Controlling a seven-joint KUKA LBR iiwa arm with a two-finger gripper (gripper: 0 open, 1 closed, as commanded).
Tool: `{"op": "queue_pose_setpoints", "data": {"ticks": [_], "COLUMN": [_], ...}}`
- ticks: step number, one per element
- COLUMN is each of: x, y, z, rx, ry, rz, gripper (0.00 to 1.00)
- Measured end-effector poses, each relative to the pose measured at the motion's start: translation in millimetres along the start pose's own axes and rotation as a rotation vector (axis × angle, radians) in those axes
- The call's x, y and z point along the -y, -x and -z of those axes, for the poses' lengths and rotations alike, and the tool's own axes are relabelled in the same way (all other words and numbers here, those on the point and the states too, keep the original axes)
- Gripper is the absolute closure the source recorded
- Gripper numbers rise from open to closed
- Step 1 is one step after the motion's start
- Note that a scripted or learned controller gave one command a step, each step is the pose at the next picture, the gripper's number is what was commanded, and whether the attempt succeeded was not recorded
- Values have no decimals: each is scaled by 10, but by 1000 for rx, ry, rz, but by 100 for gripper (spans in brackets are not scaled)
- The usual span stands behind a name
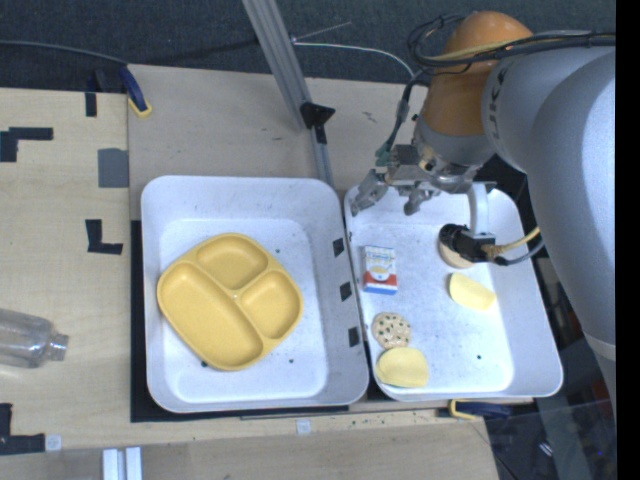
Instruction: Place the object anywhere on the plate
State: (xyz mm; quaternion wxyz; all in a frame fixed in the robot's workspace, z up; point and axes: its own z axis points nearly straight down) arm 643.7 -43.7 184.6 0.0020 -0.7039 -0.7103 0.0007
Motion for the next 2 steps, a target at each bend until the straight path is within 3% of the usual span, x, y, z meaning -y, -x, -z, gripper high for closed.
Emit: {"op": "queue_pose_setpoints", "data": {"ticks": [1,2], "x": [255,251], "y": [-901,-860], "z": [33,128], "rx": [-1,1], "ry": [0,0], "rz": [0,-4], "gripper": [0,100]}}
